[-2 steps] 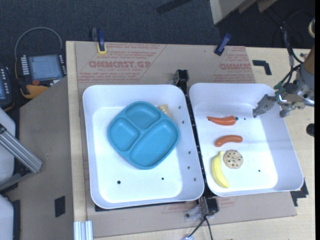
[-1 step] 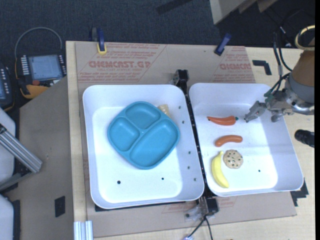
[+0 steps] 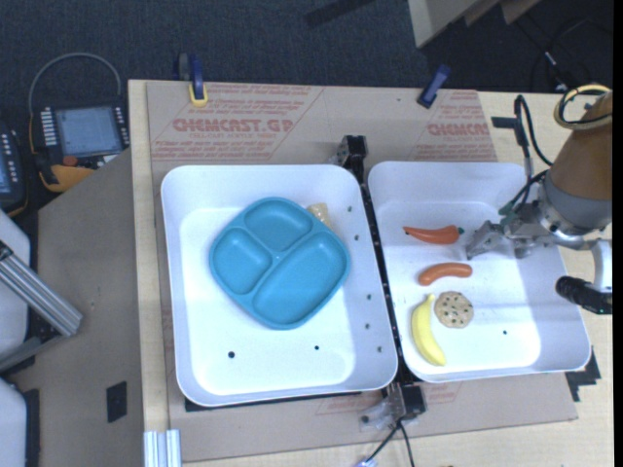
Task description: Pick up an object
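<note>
Holding 1 banana (image 3: 425, 334), 1 cookie (image 3: 454, 309), 2 sausages (image 3: 445, 273); gripper (image 3: 484, 240) grip unclear.

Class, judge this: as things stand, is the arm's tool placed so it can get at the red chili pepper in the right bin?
Probably yes. The tool sits just right of the red chili pepper, inside the same right bin, with bare floor between them.

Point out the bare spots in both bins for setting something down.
Left bin: bare floor in front of the blue divided plate, along the near wall. Right bin: bare near-right corner, right of the cookie. Crowded: the banana, sausage, chili pepper and gripper.
</note>
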### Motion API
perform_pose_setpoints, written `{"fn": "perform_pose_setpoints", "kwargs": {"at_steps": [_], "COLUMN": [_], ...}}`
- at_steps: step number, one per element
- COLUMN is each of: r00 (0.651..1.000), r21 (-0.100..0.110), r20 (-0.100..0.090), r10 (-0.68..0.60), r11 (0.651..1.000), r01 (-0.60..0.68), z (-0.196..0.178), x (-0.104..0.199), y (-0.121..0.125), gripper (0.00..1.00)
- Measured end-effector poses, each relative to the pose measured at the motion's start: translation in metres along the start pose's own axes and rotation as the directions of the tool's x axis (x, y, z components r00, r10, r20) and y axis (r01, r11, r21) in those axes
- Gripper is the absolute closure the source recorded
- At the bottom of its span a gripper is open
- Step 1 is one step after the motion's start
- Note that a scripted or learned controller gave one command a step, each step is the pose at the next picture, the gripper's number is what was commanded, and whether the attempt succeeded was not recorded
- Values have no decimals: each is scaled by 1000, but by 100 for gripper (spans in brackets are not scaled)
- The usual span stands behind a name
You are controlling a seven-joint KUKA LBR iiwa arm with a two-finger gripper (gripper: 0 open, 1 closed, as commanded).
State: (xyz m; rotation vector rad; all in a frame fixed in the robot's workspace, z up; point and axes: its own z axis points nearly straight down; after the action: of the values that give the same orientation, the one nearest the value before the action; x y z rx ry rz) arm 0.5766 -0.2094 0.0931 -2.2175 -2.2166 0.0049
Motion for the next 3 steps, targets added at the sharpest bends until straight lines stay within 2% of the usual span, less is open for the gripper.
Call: {"fn": "perform_pose_setpoints", "kwargs": {"at_steps": [1,3], "r00": [1000,1000], "r21": [-8,-15], "r20": [3,6], "r10": [0,-1], "r11": [1000,1000], "r01": [0,2], "z": [-15,-130], "x": [-1,1], "y": [2,-2], "gripper": [100,100]}}
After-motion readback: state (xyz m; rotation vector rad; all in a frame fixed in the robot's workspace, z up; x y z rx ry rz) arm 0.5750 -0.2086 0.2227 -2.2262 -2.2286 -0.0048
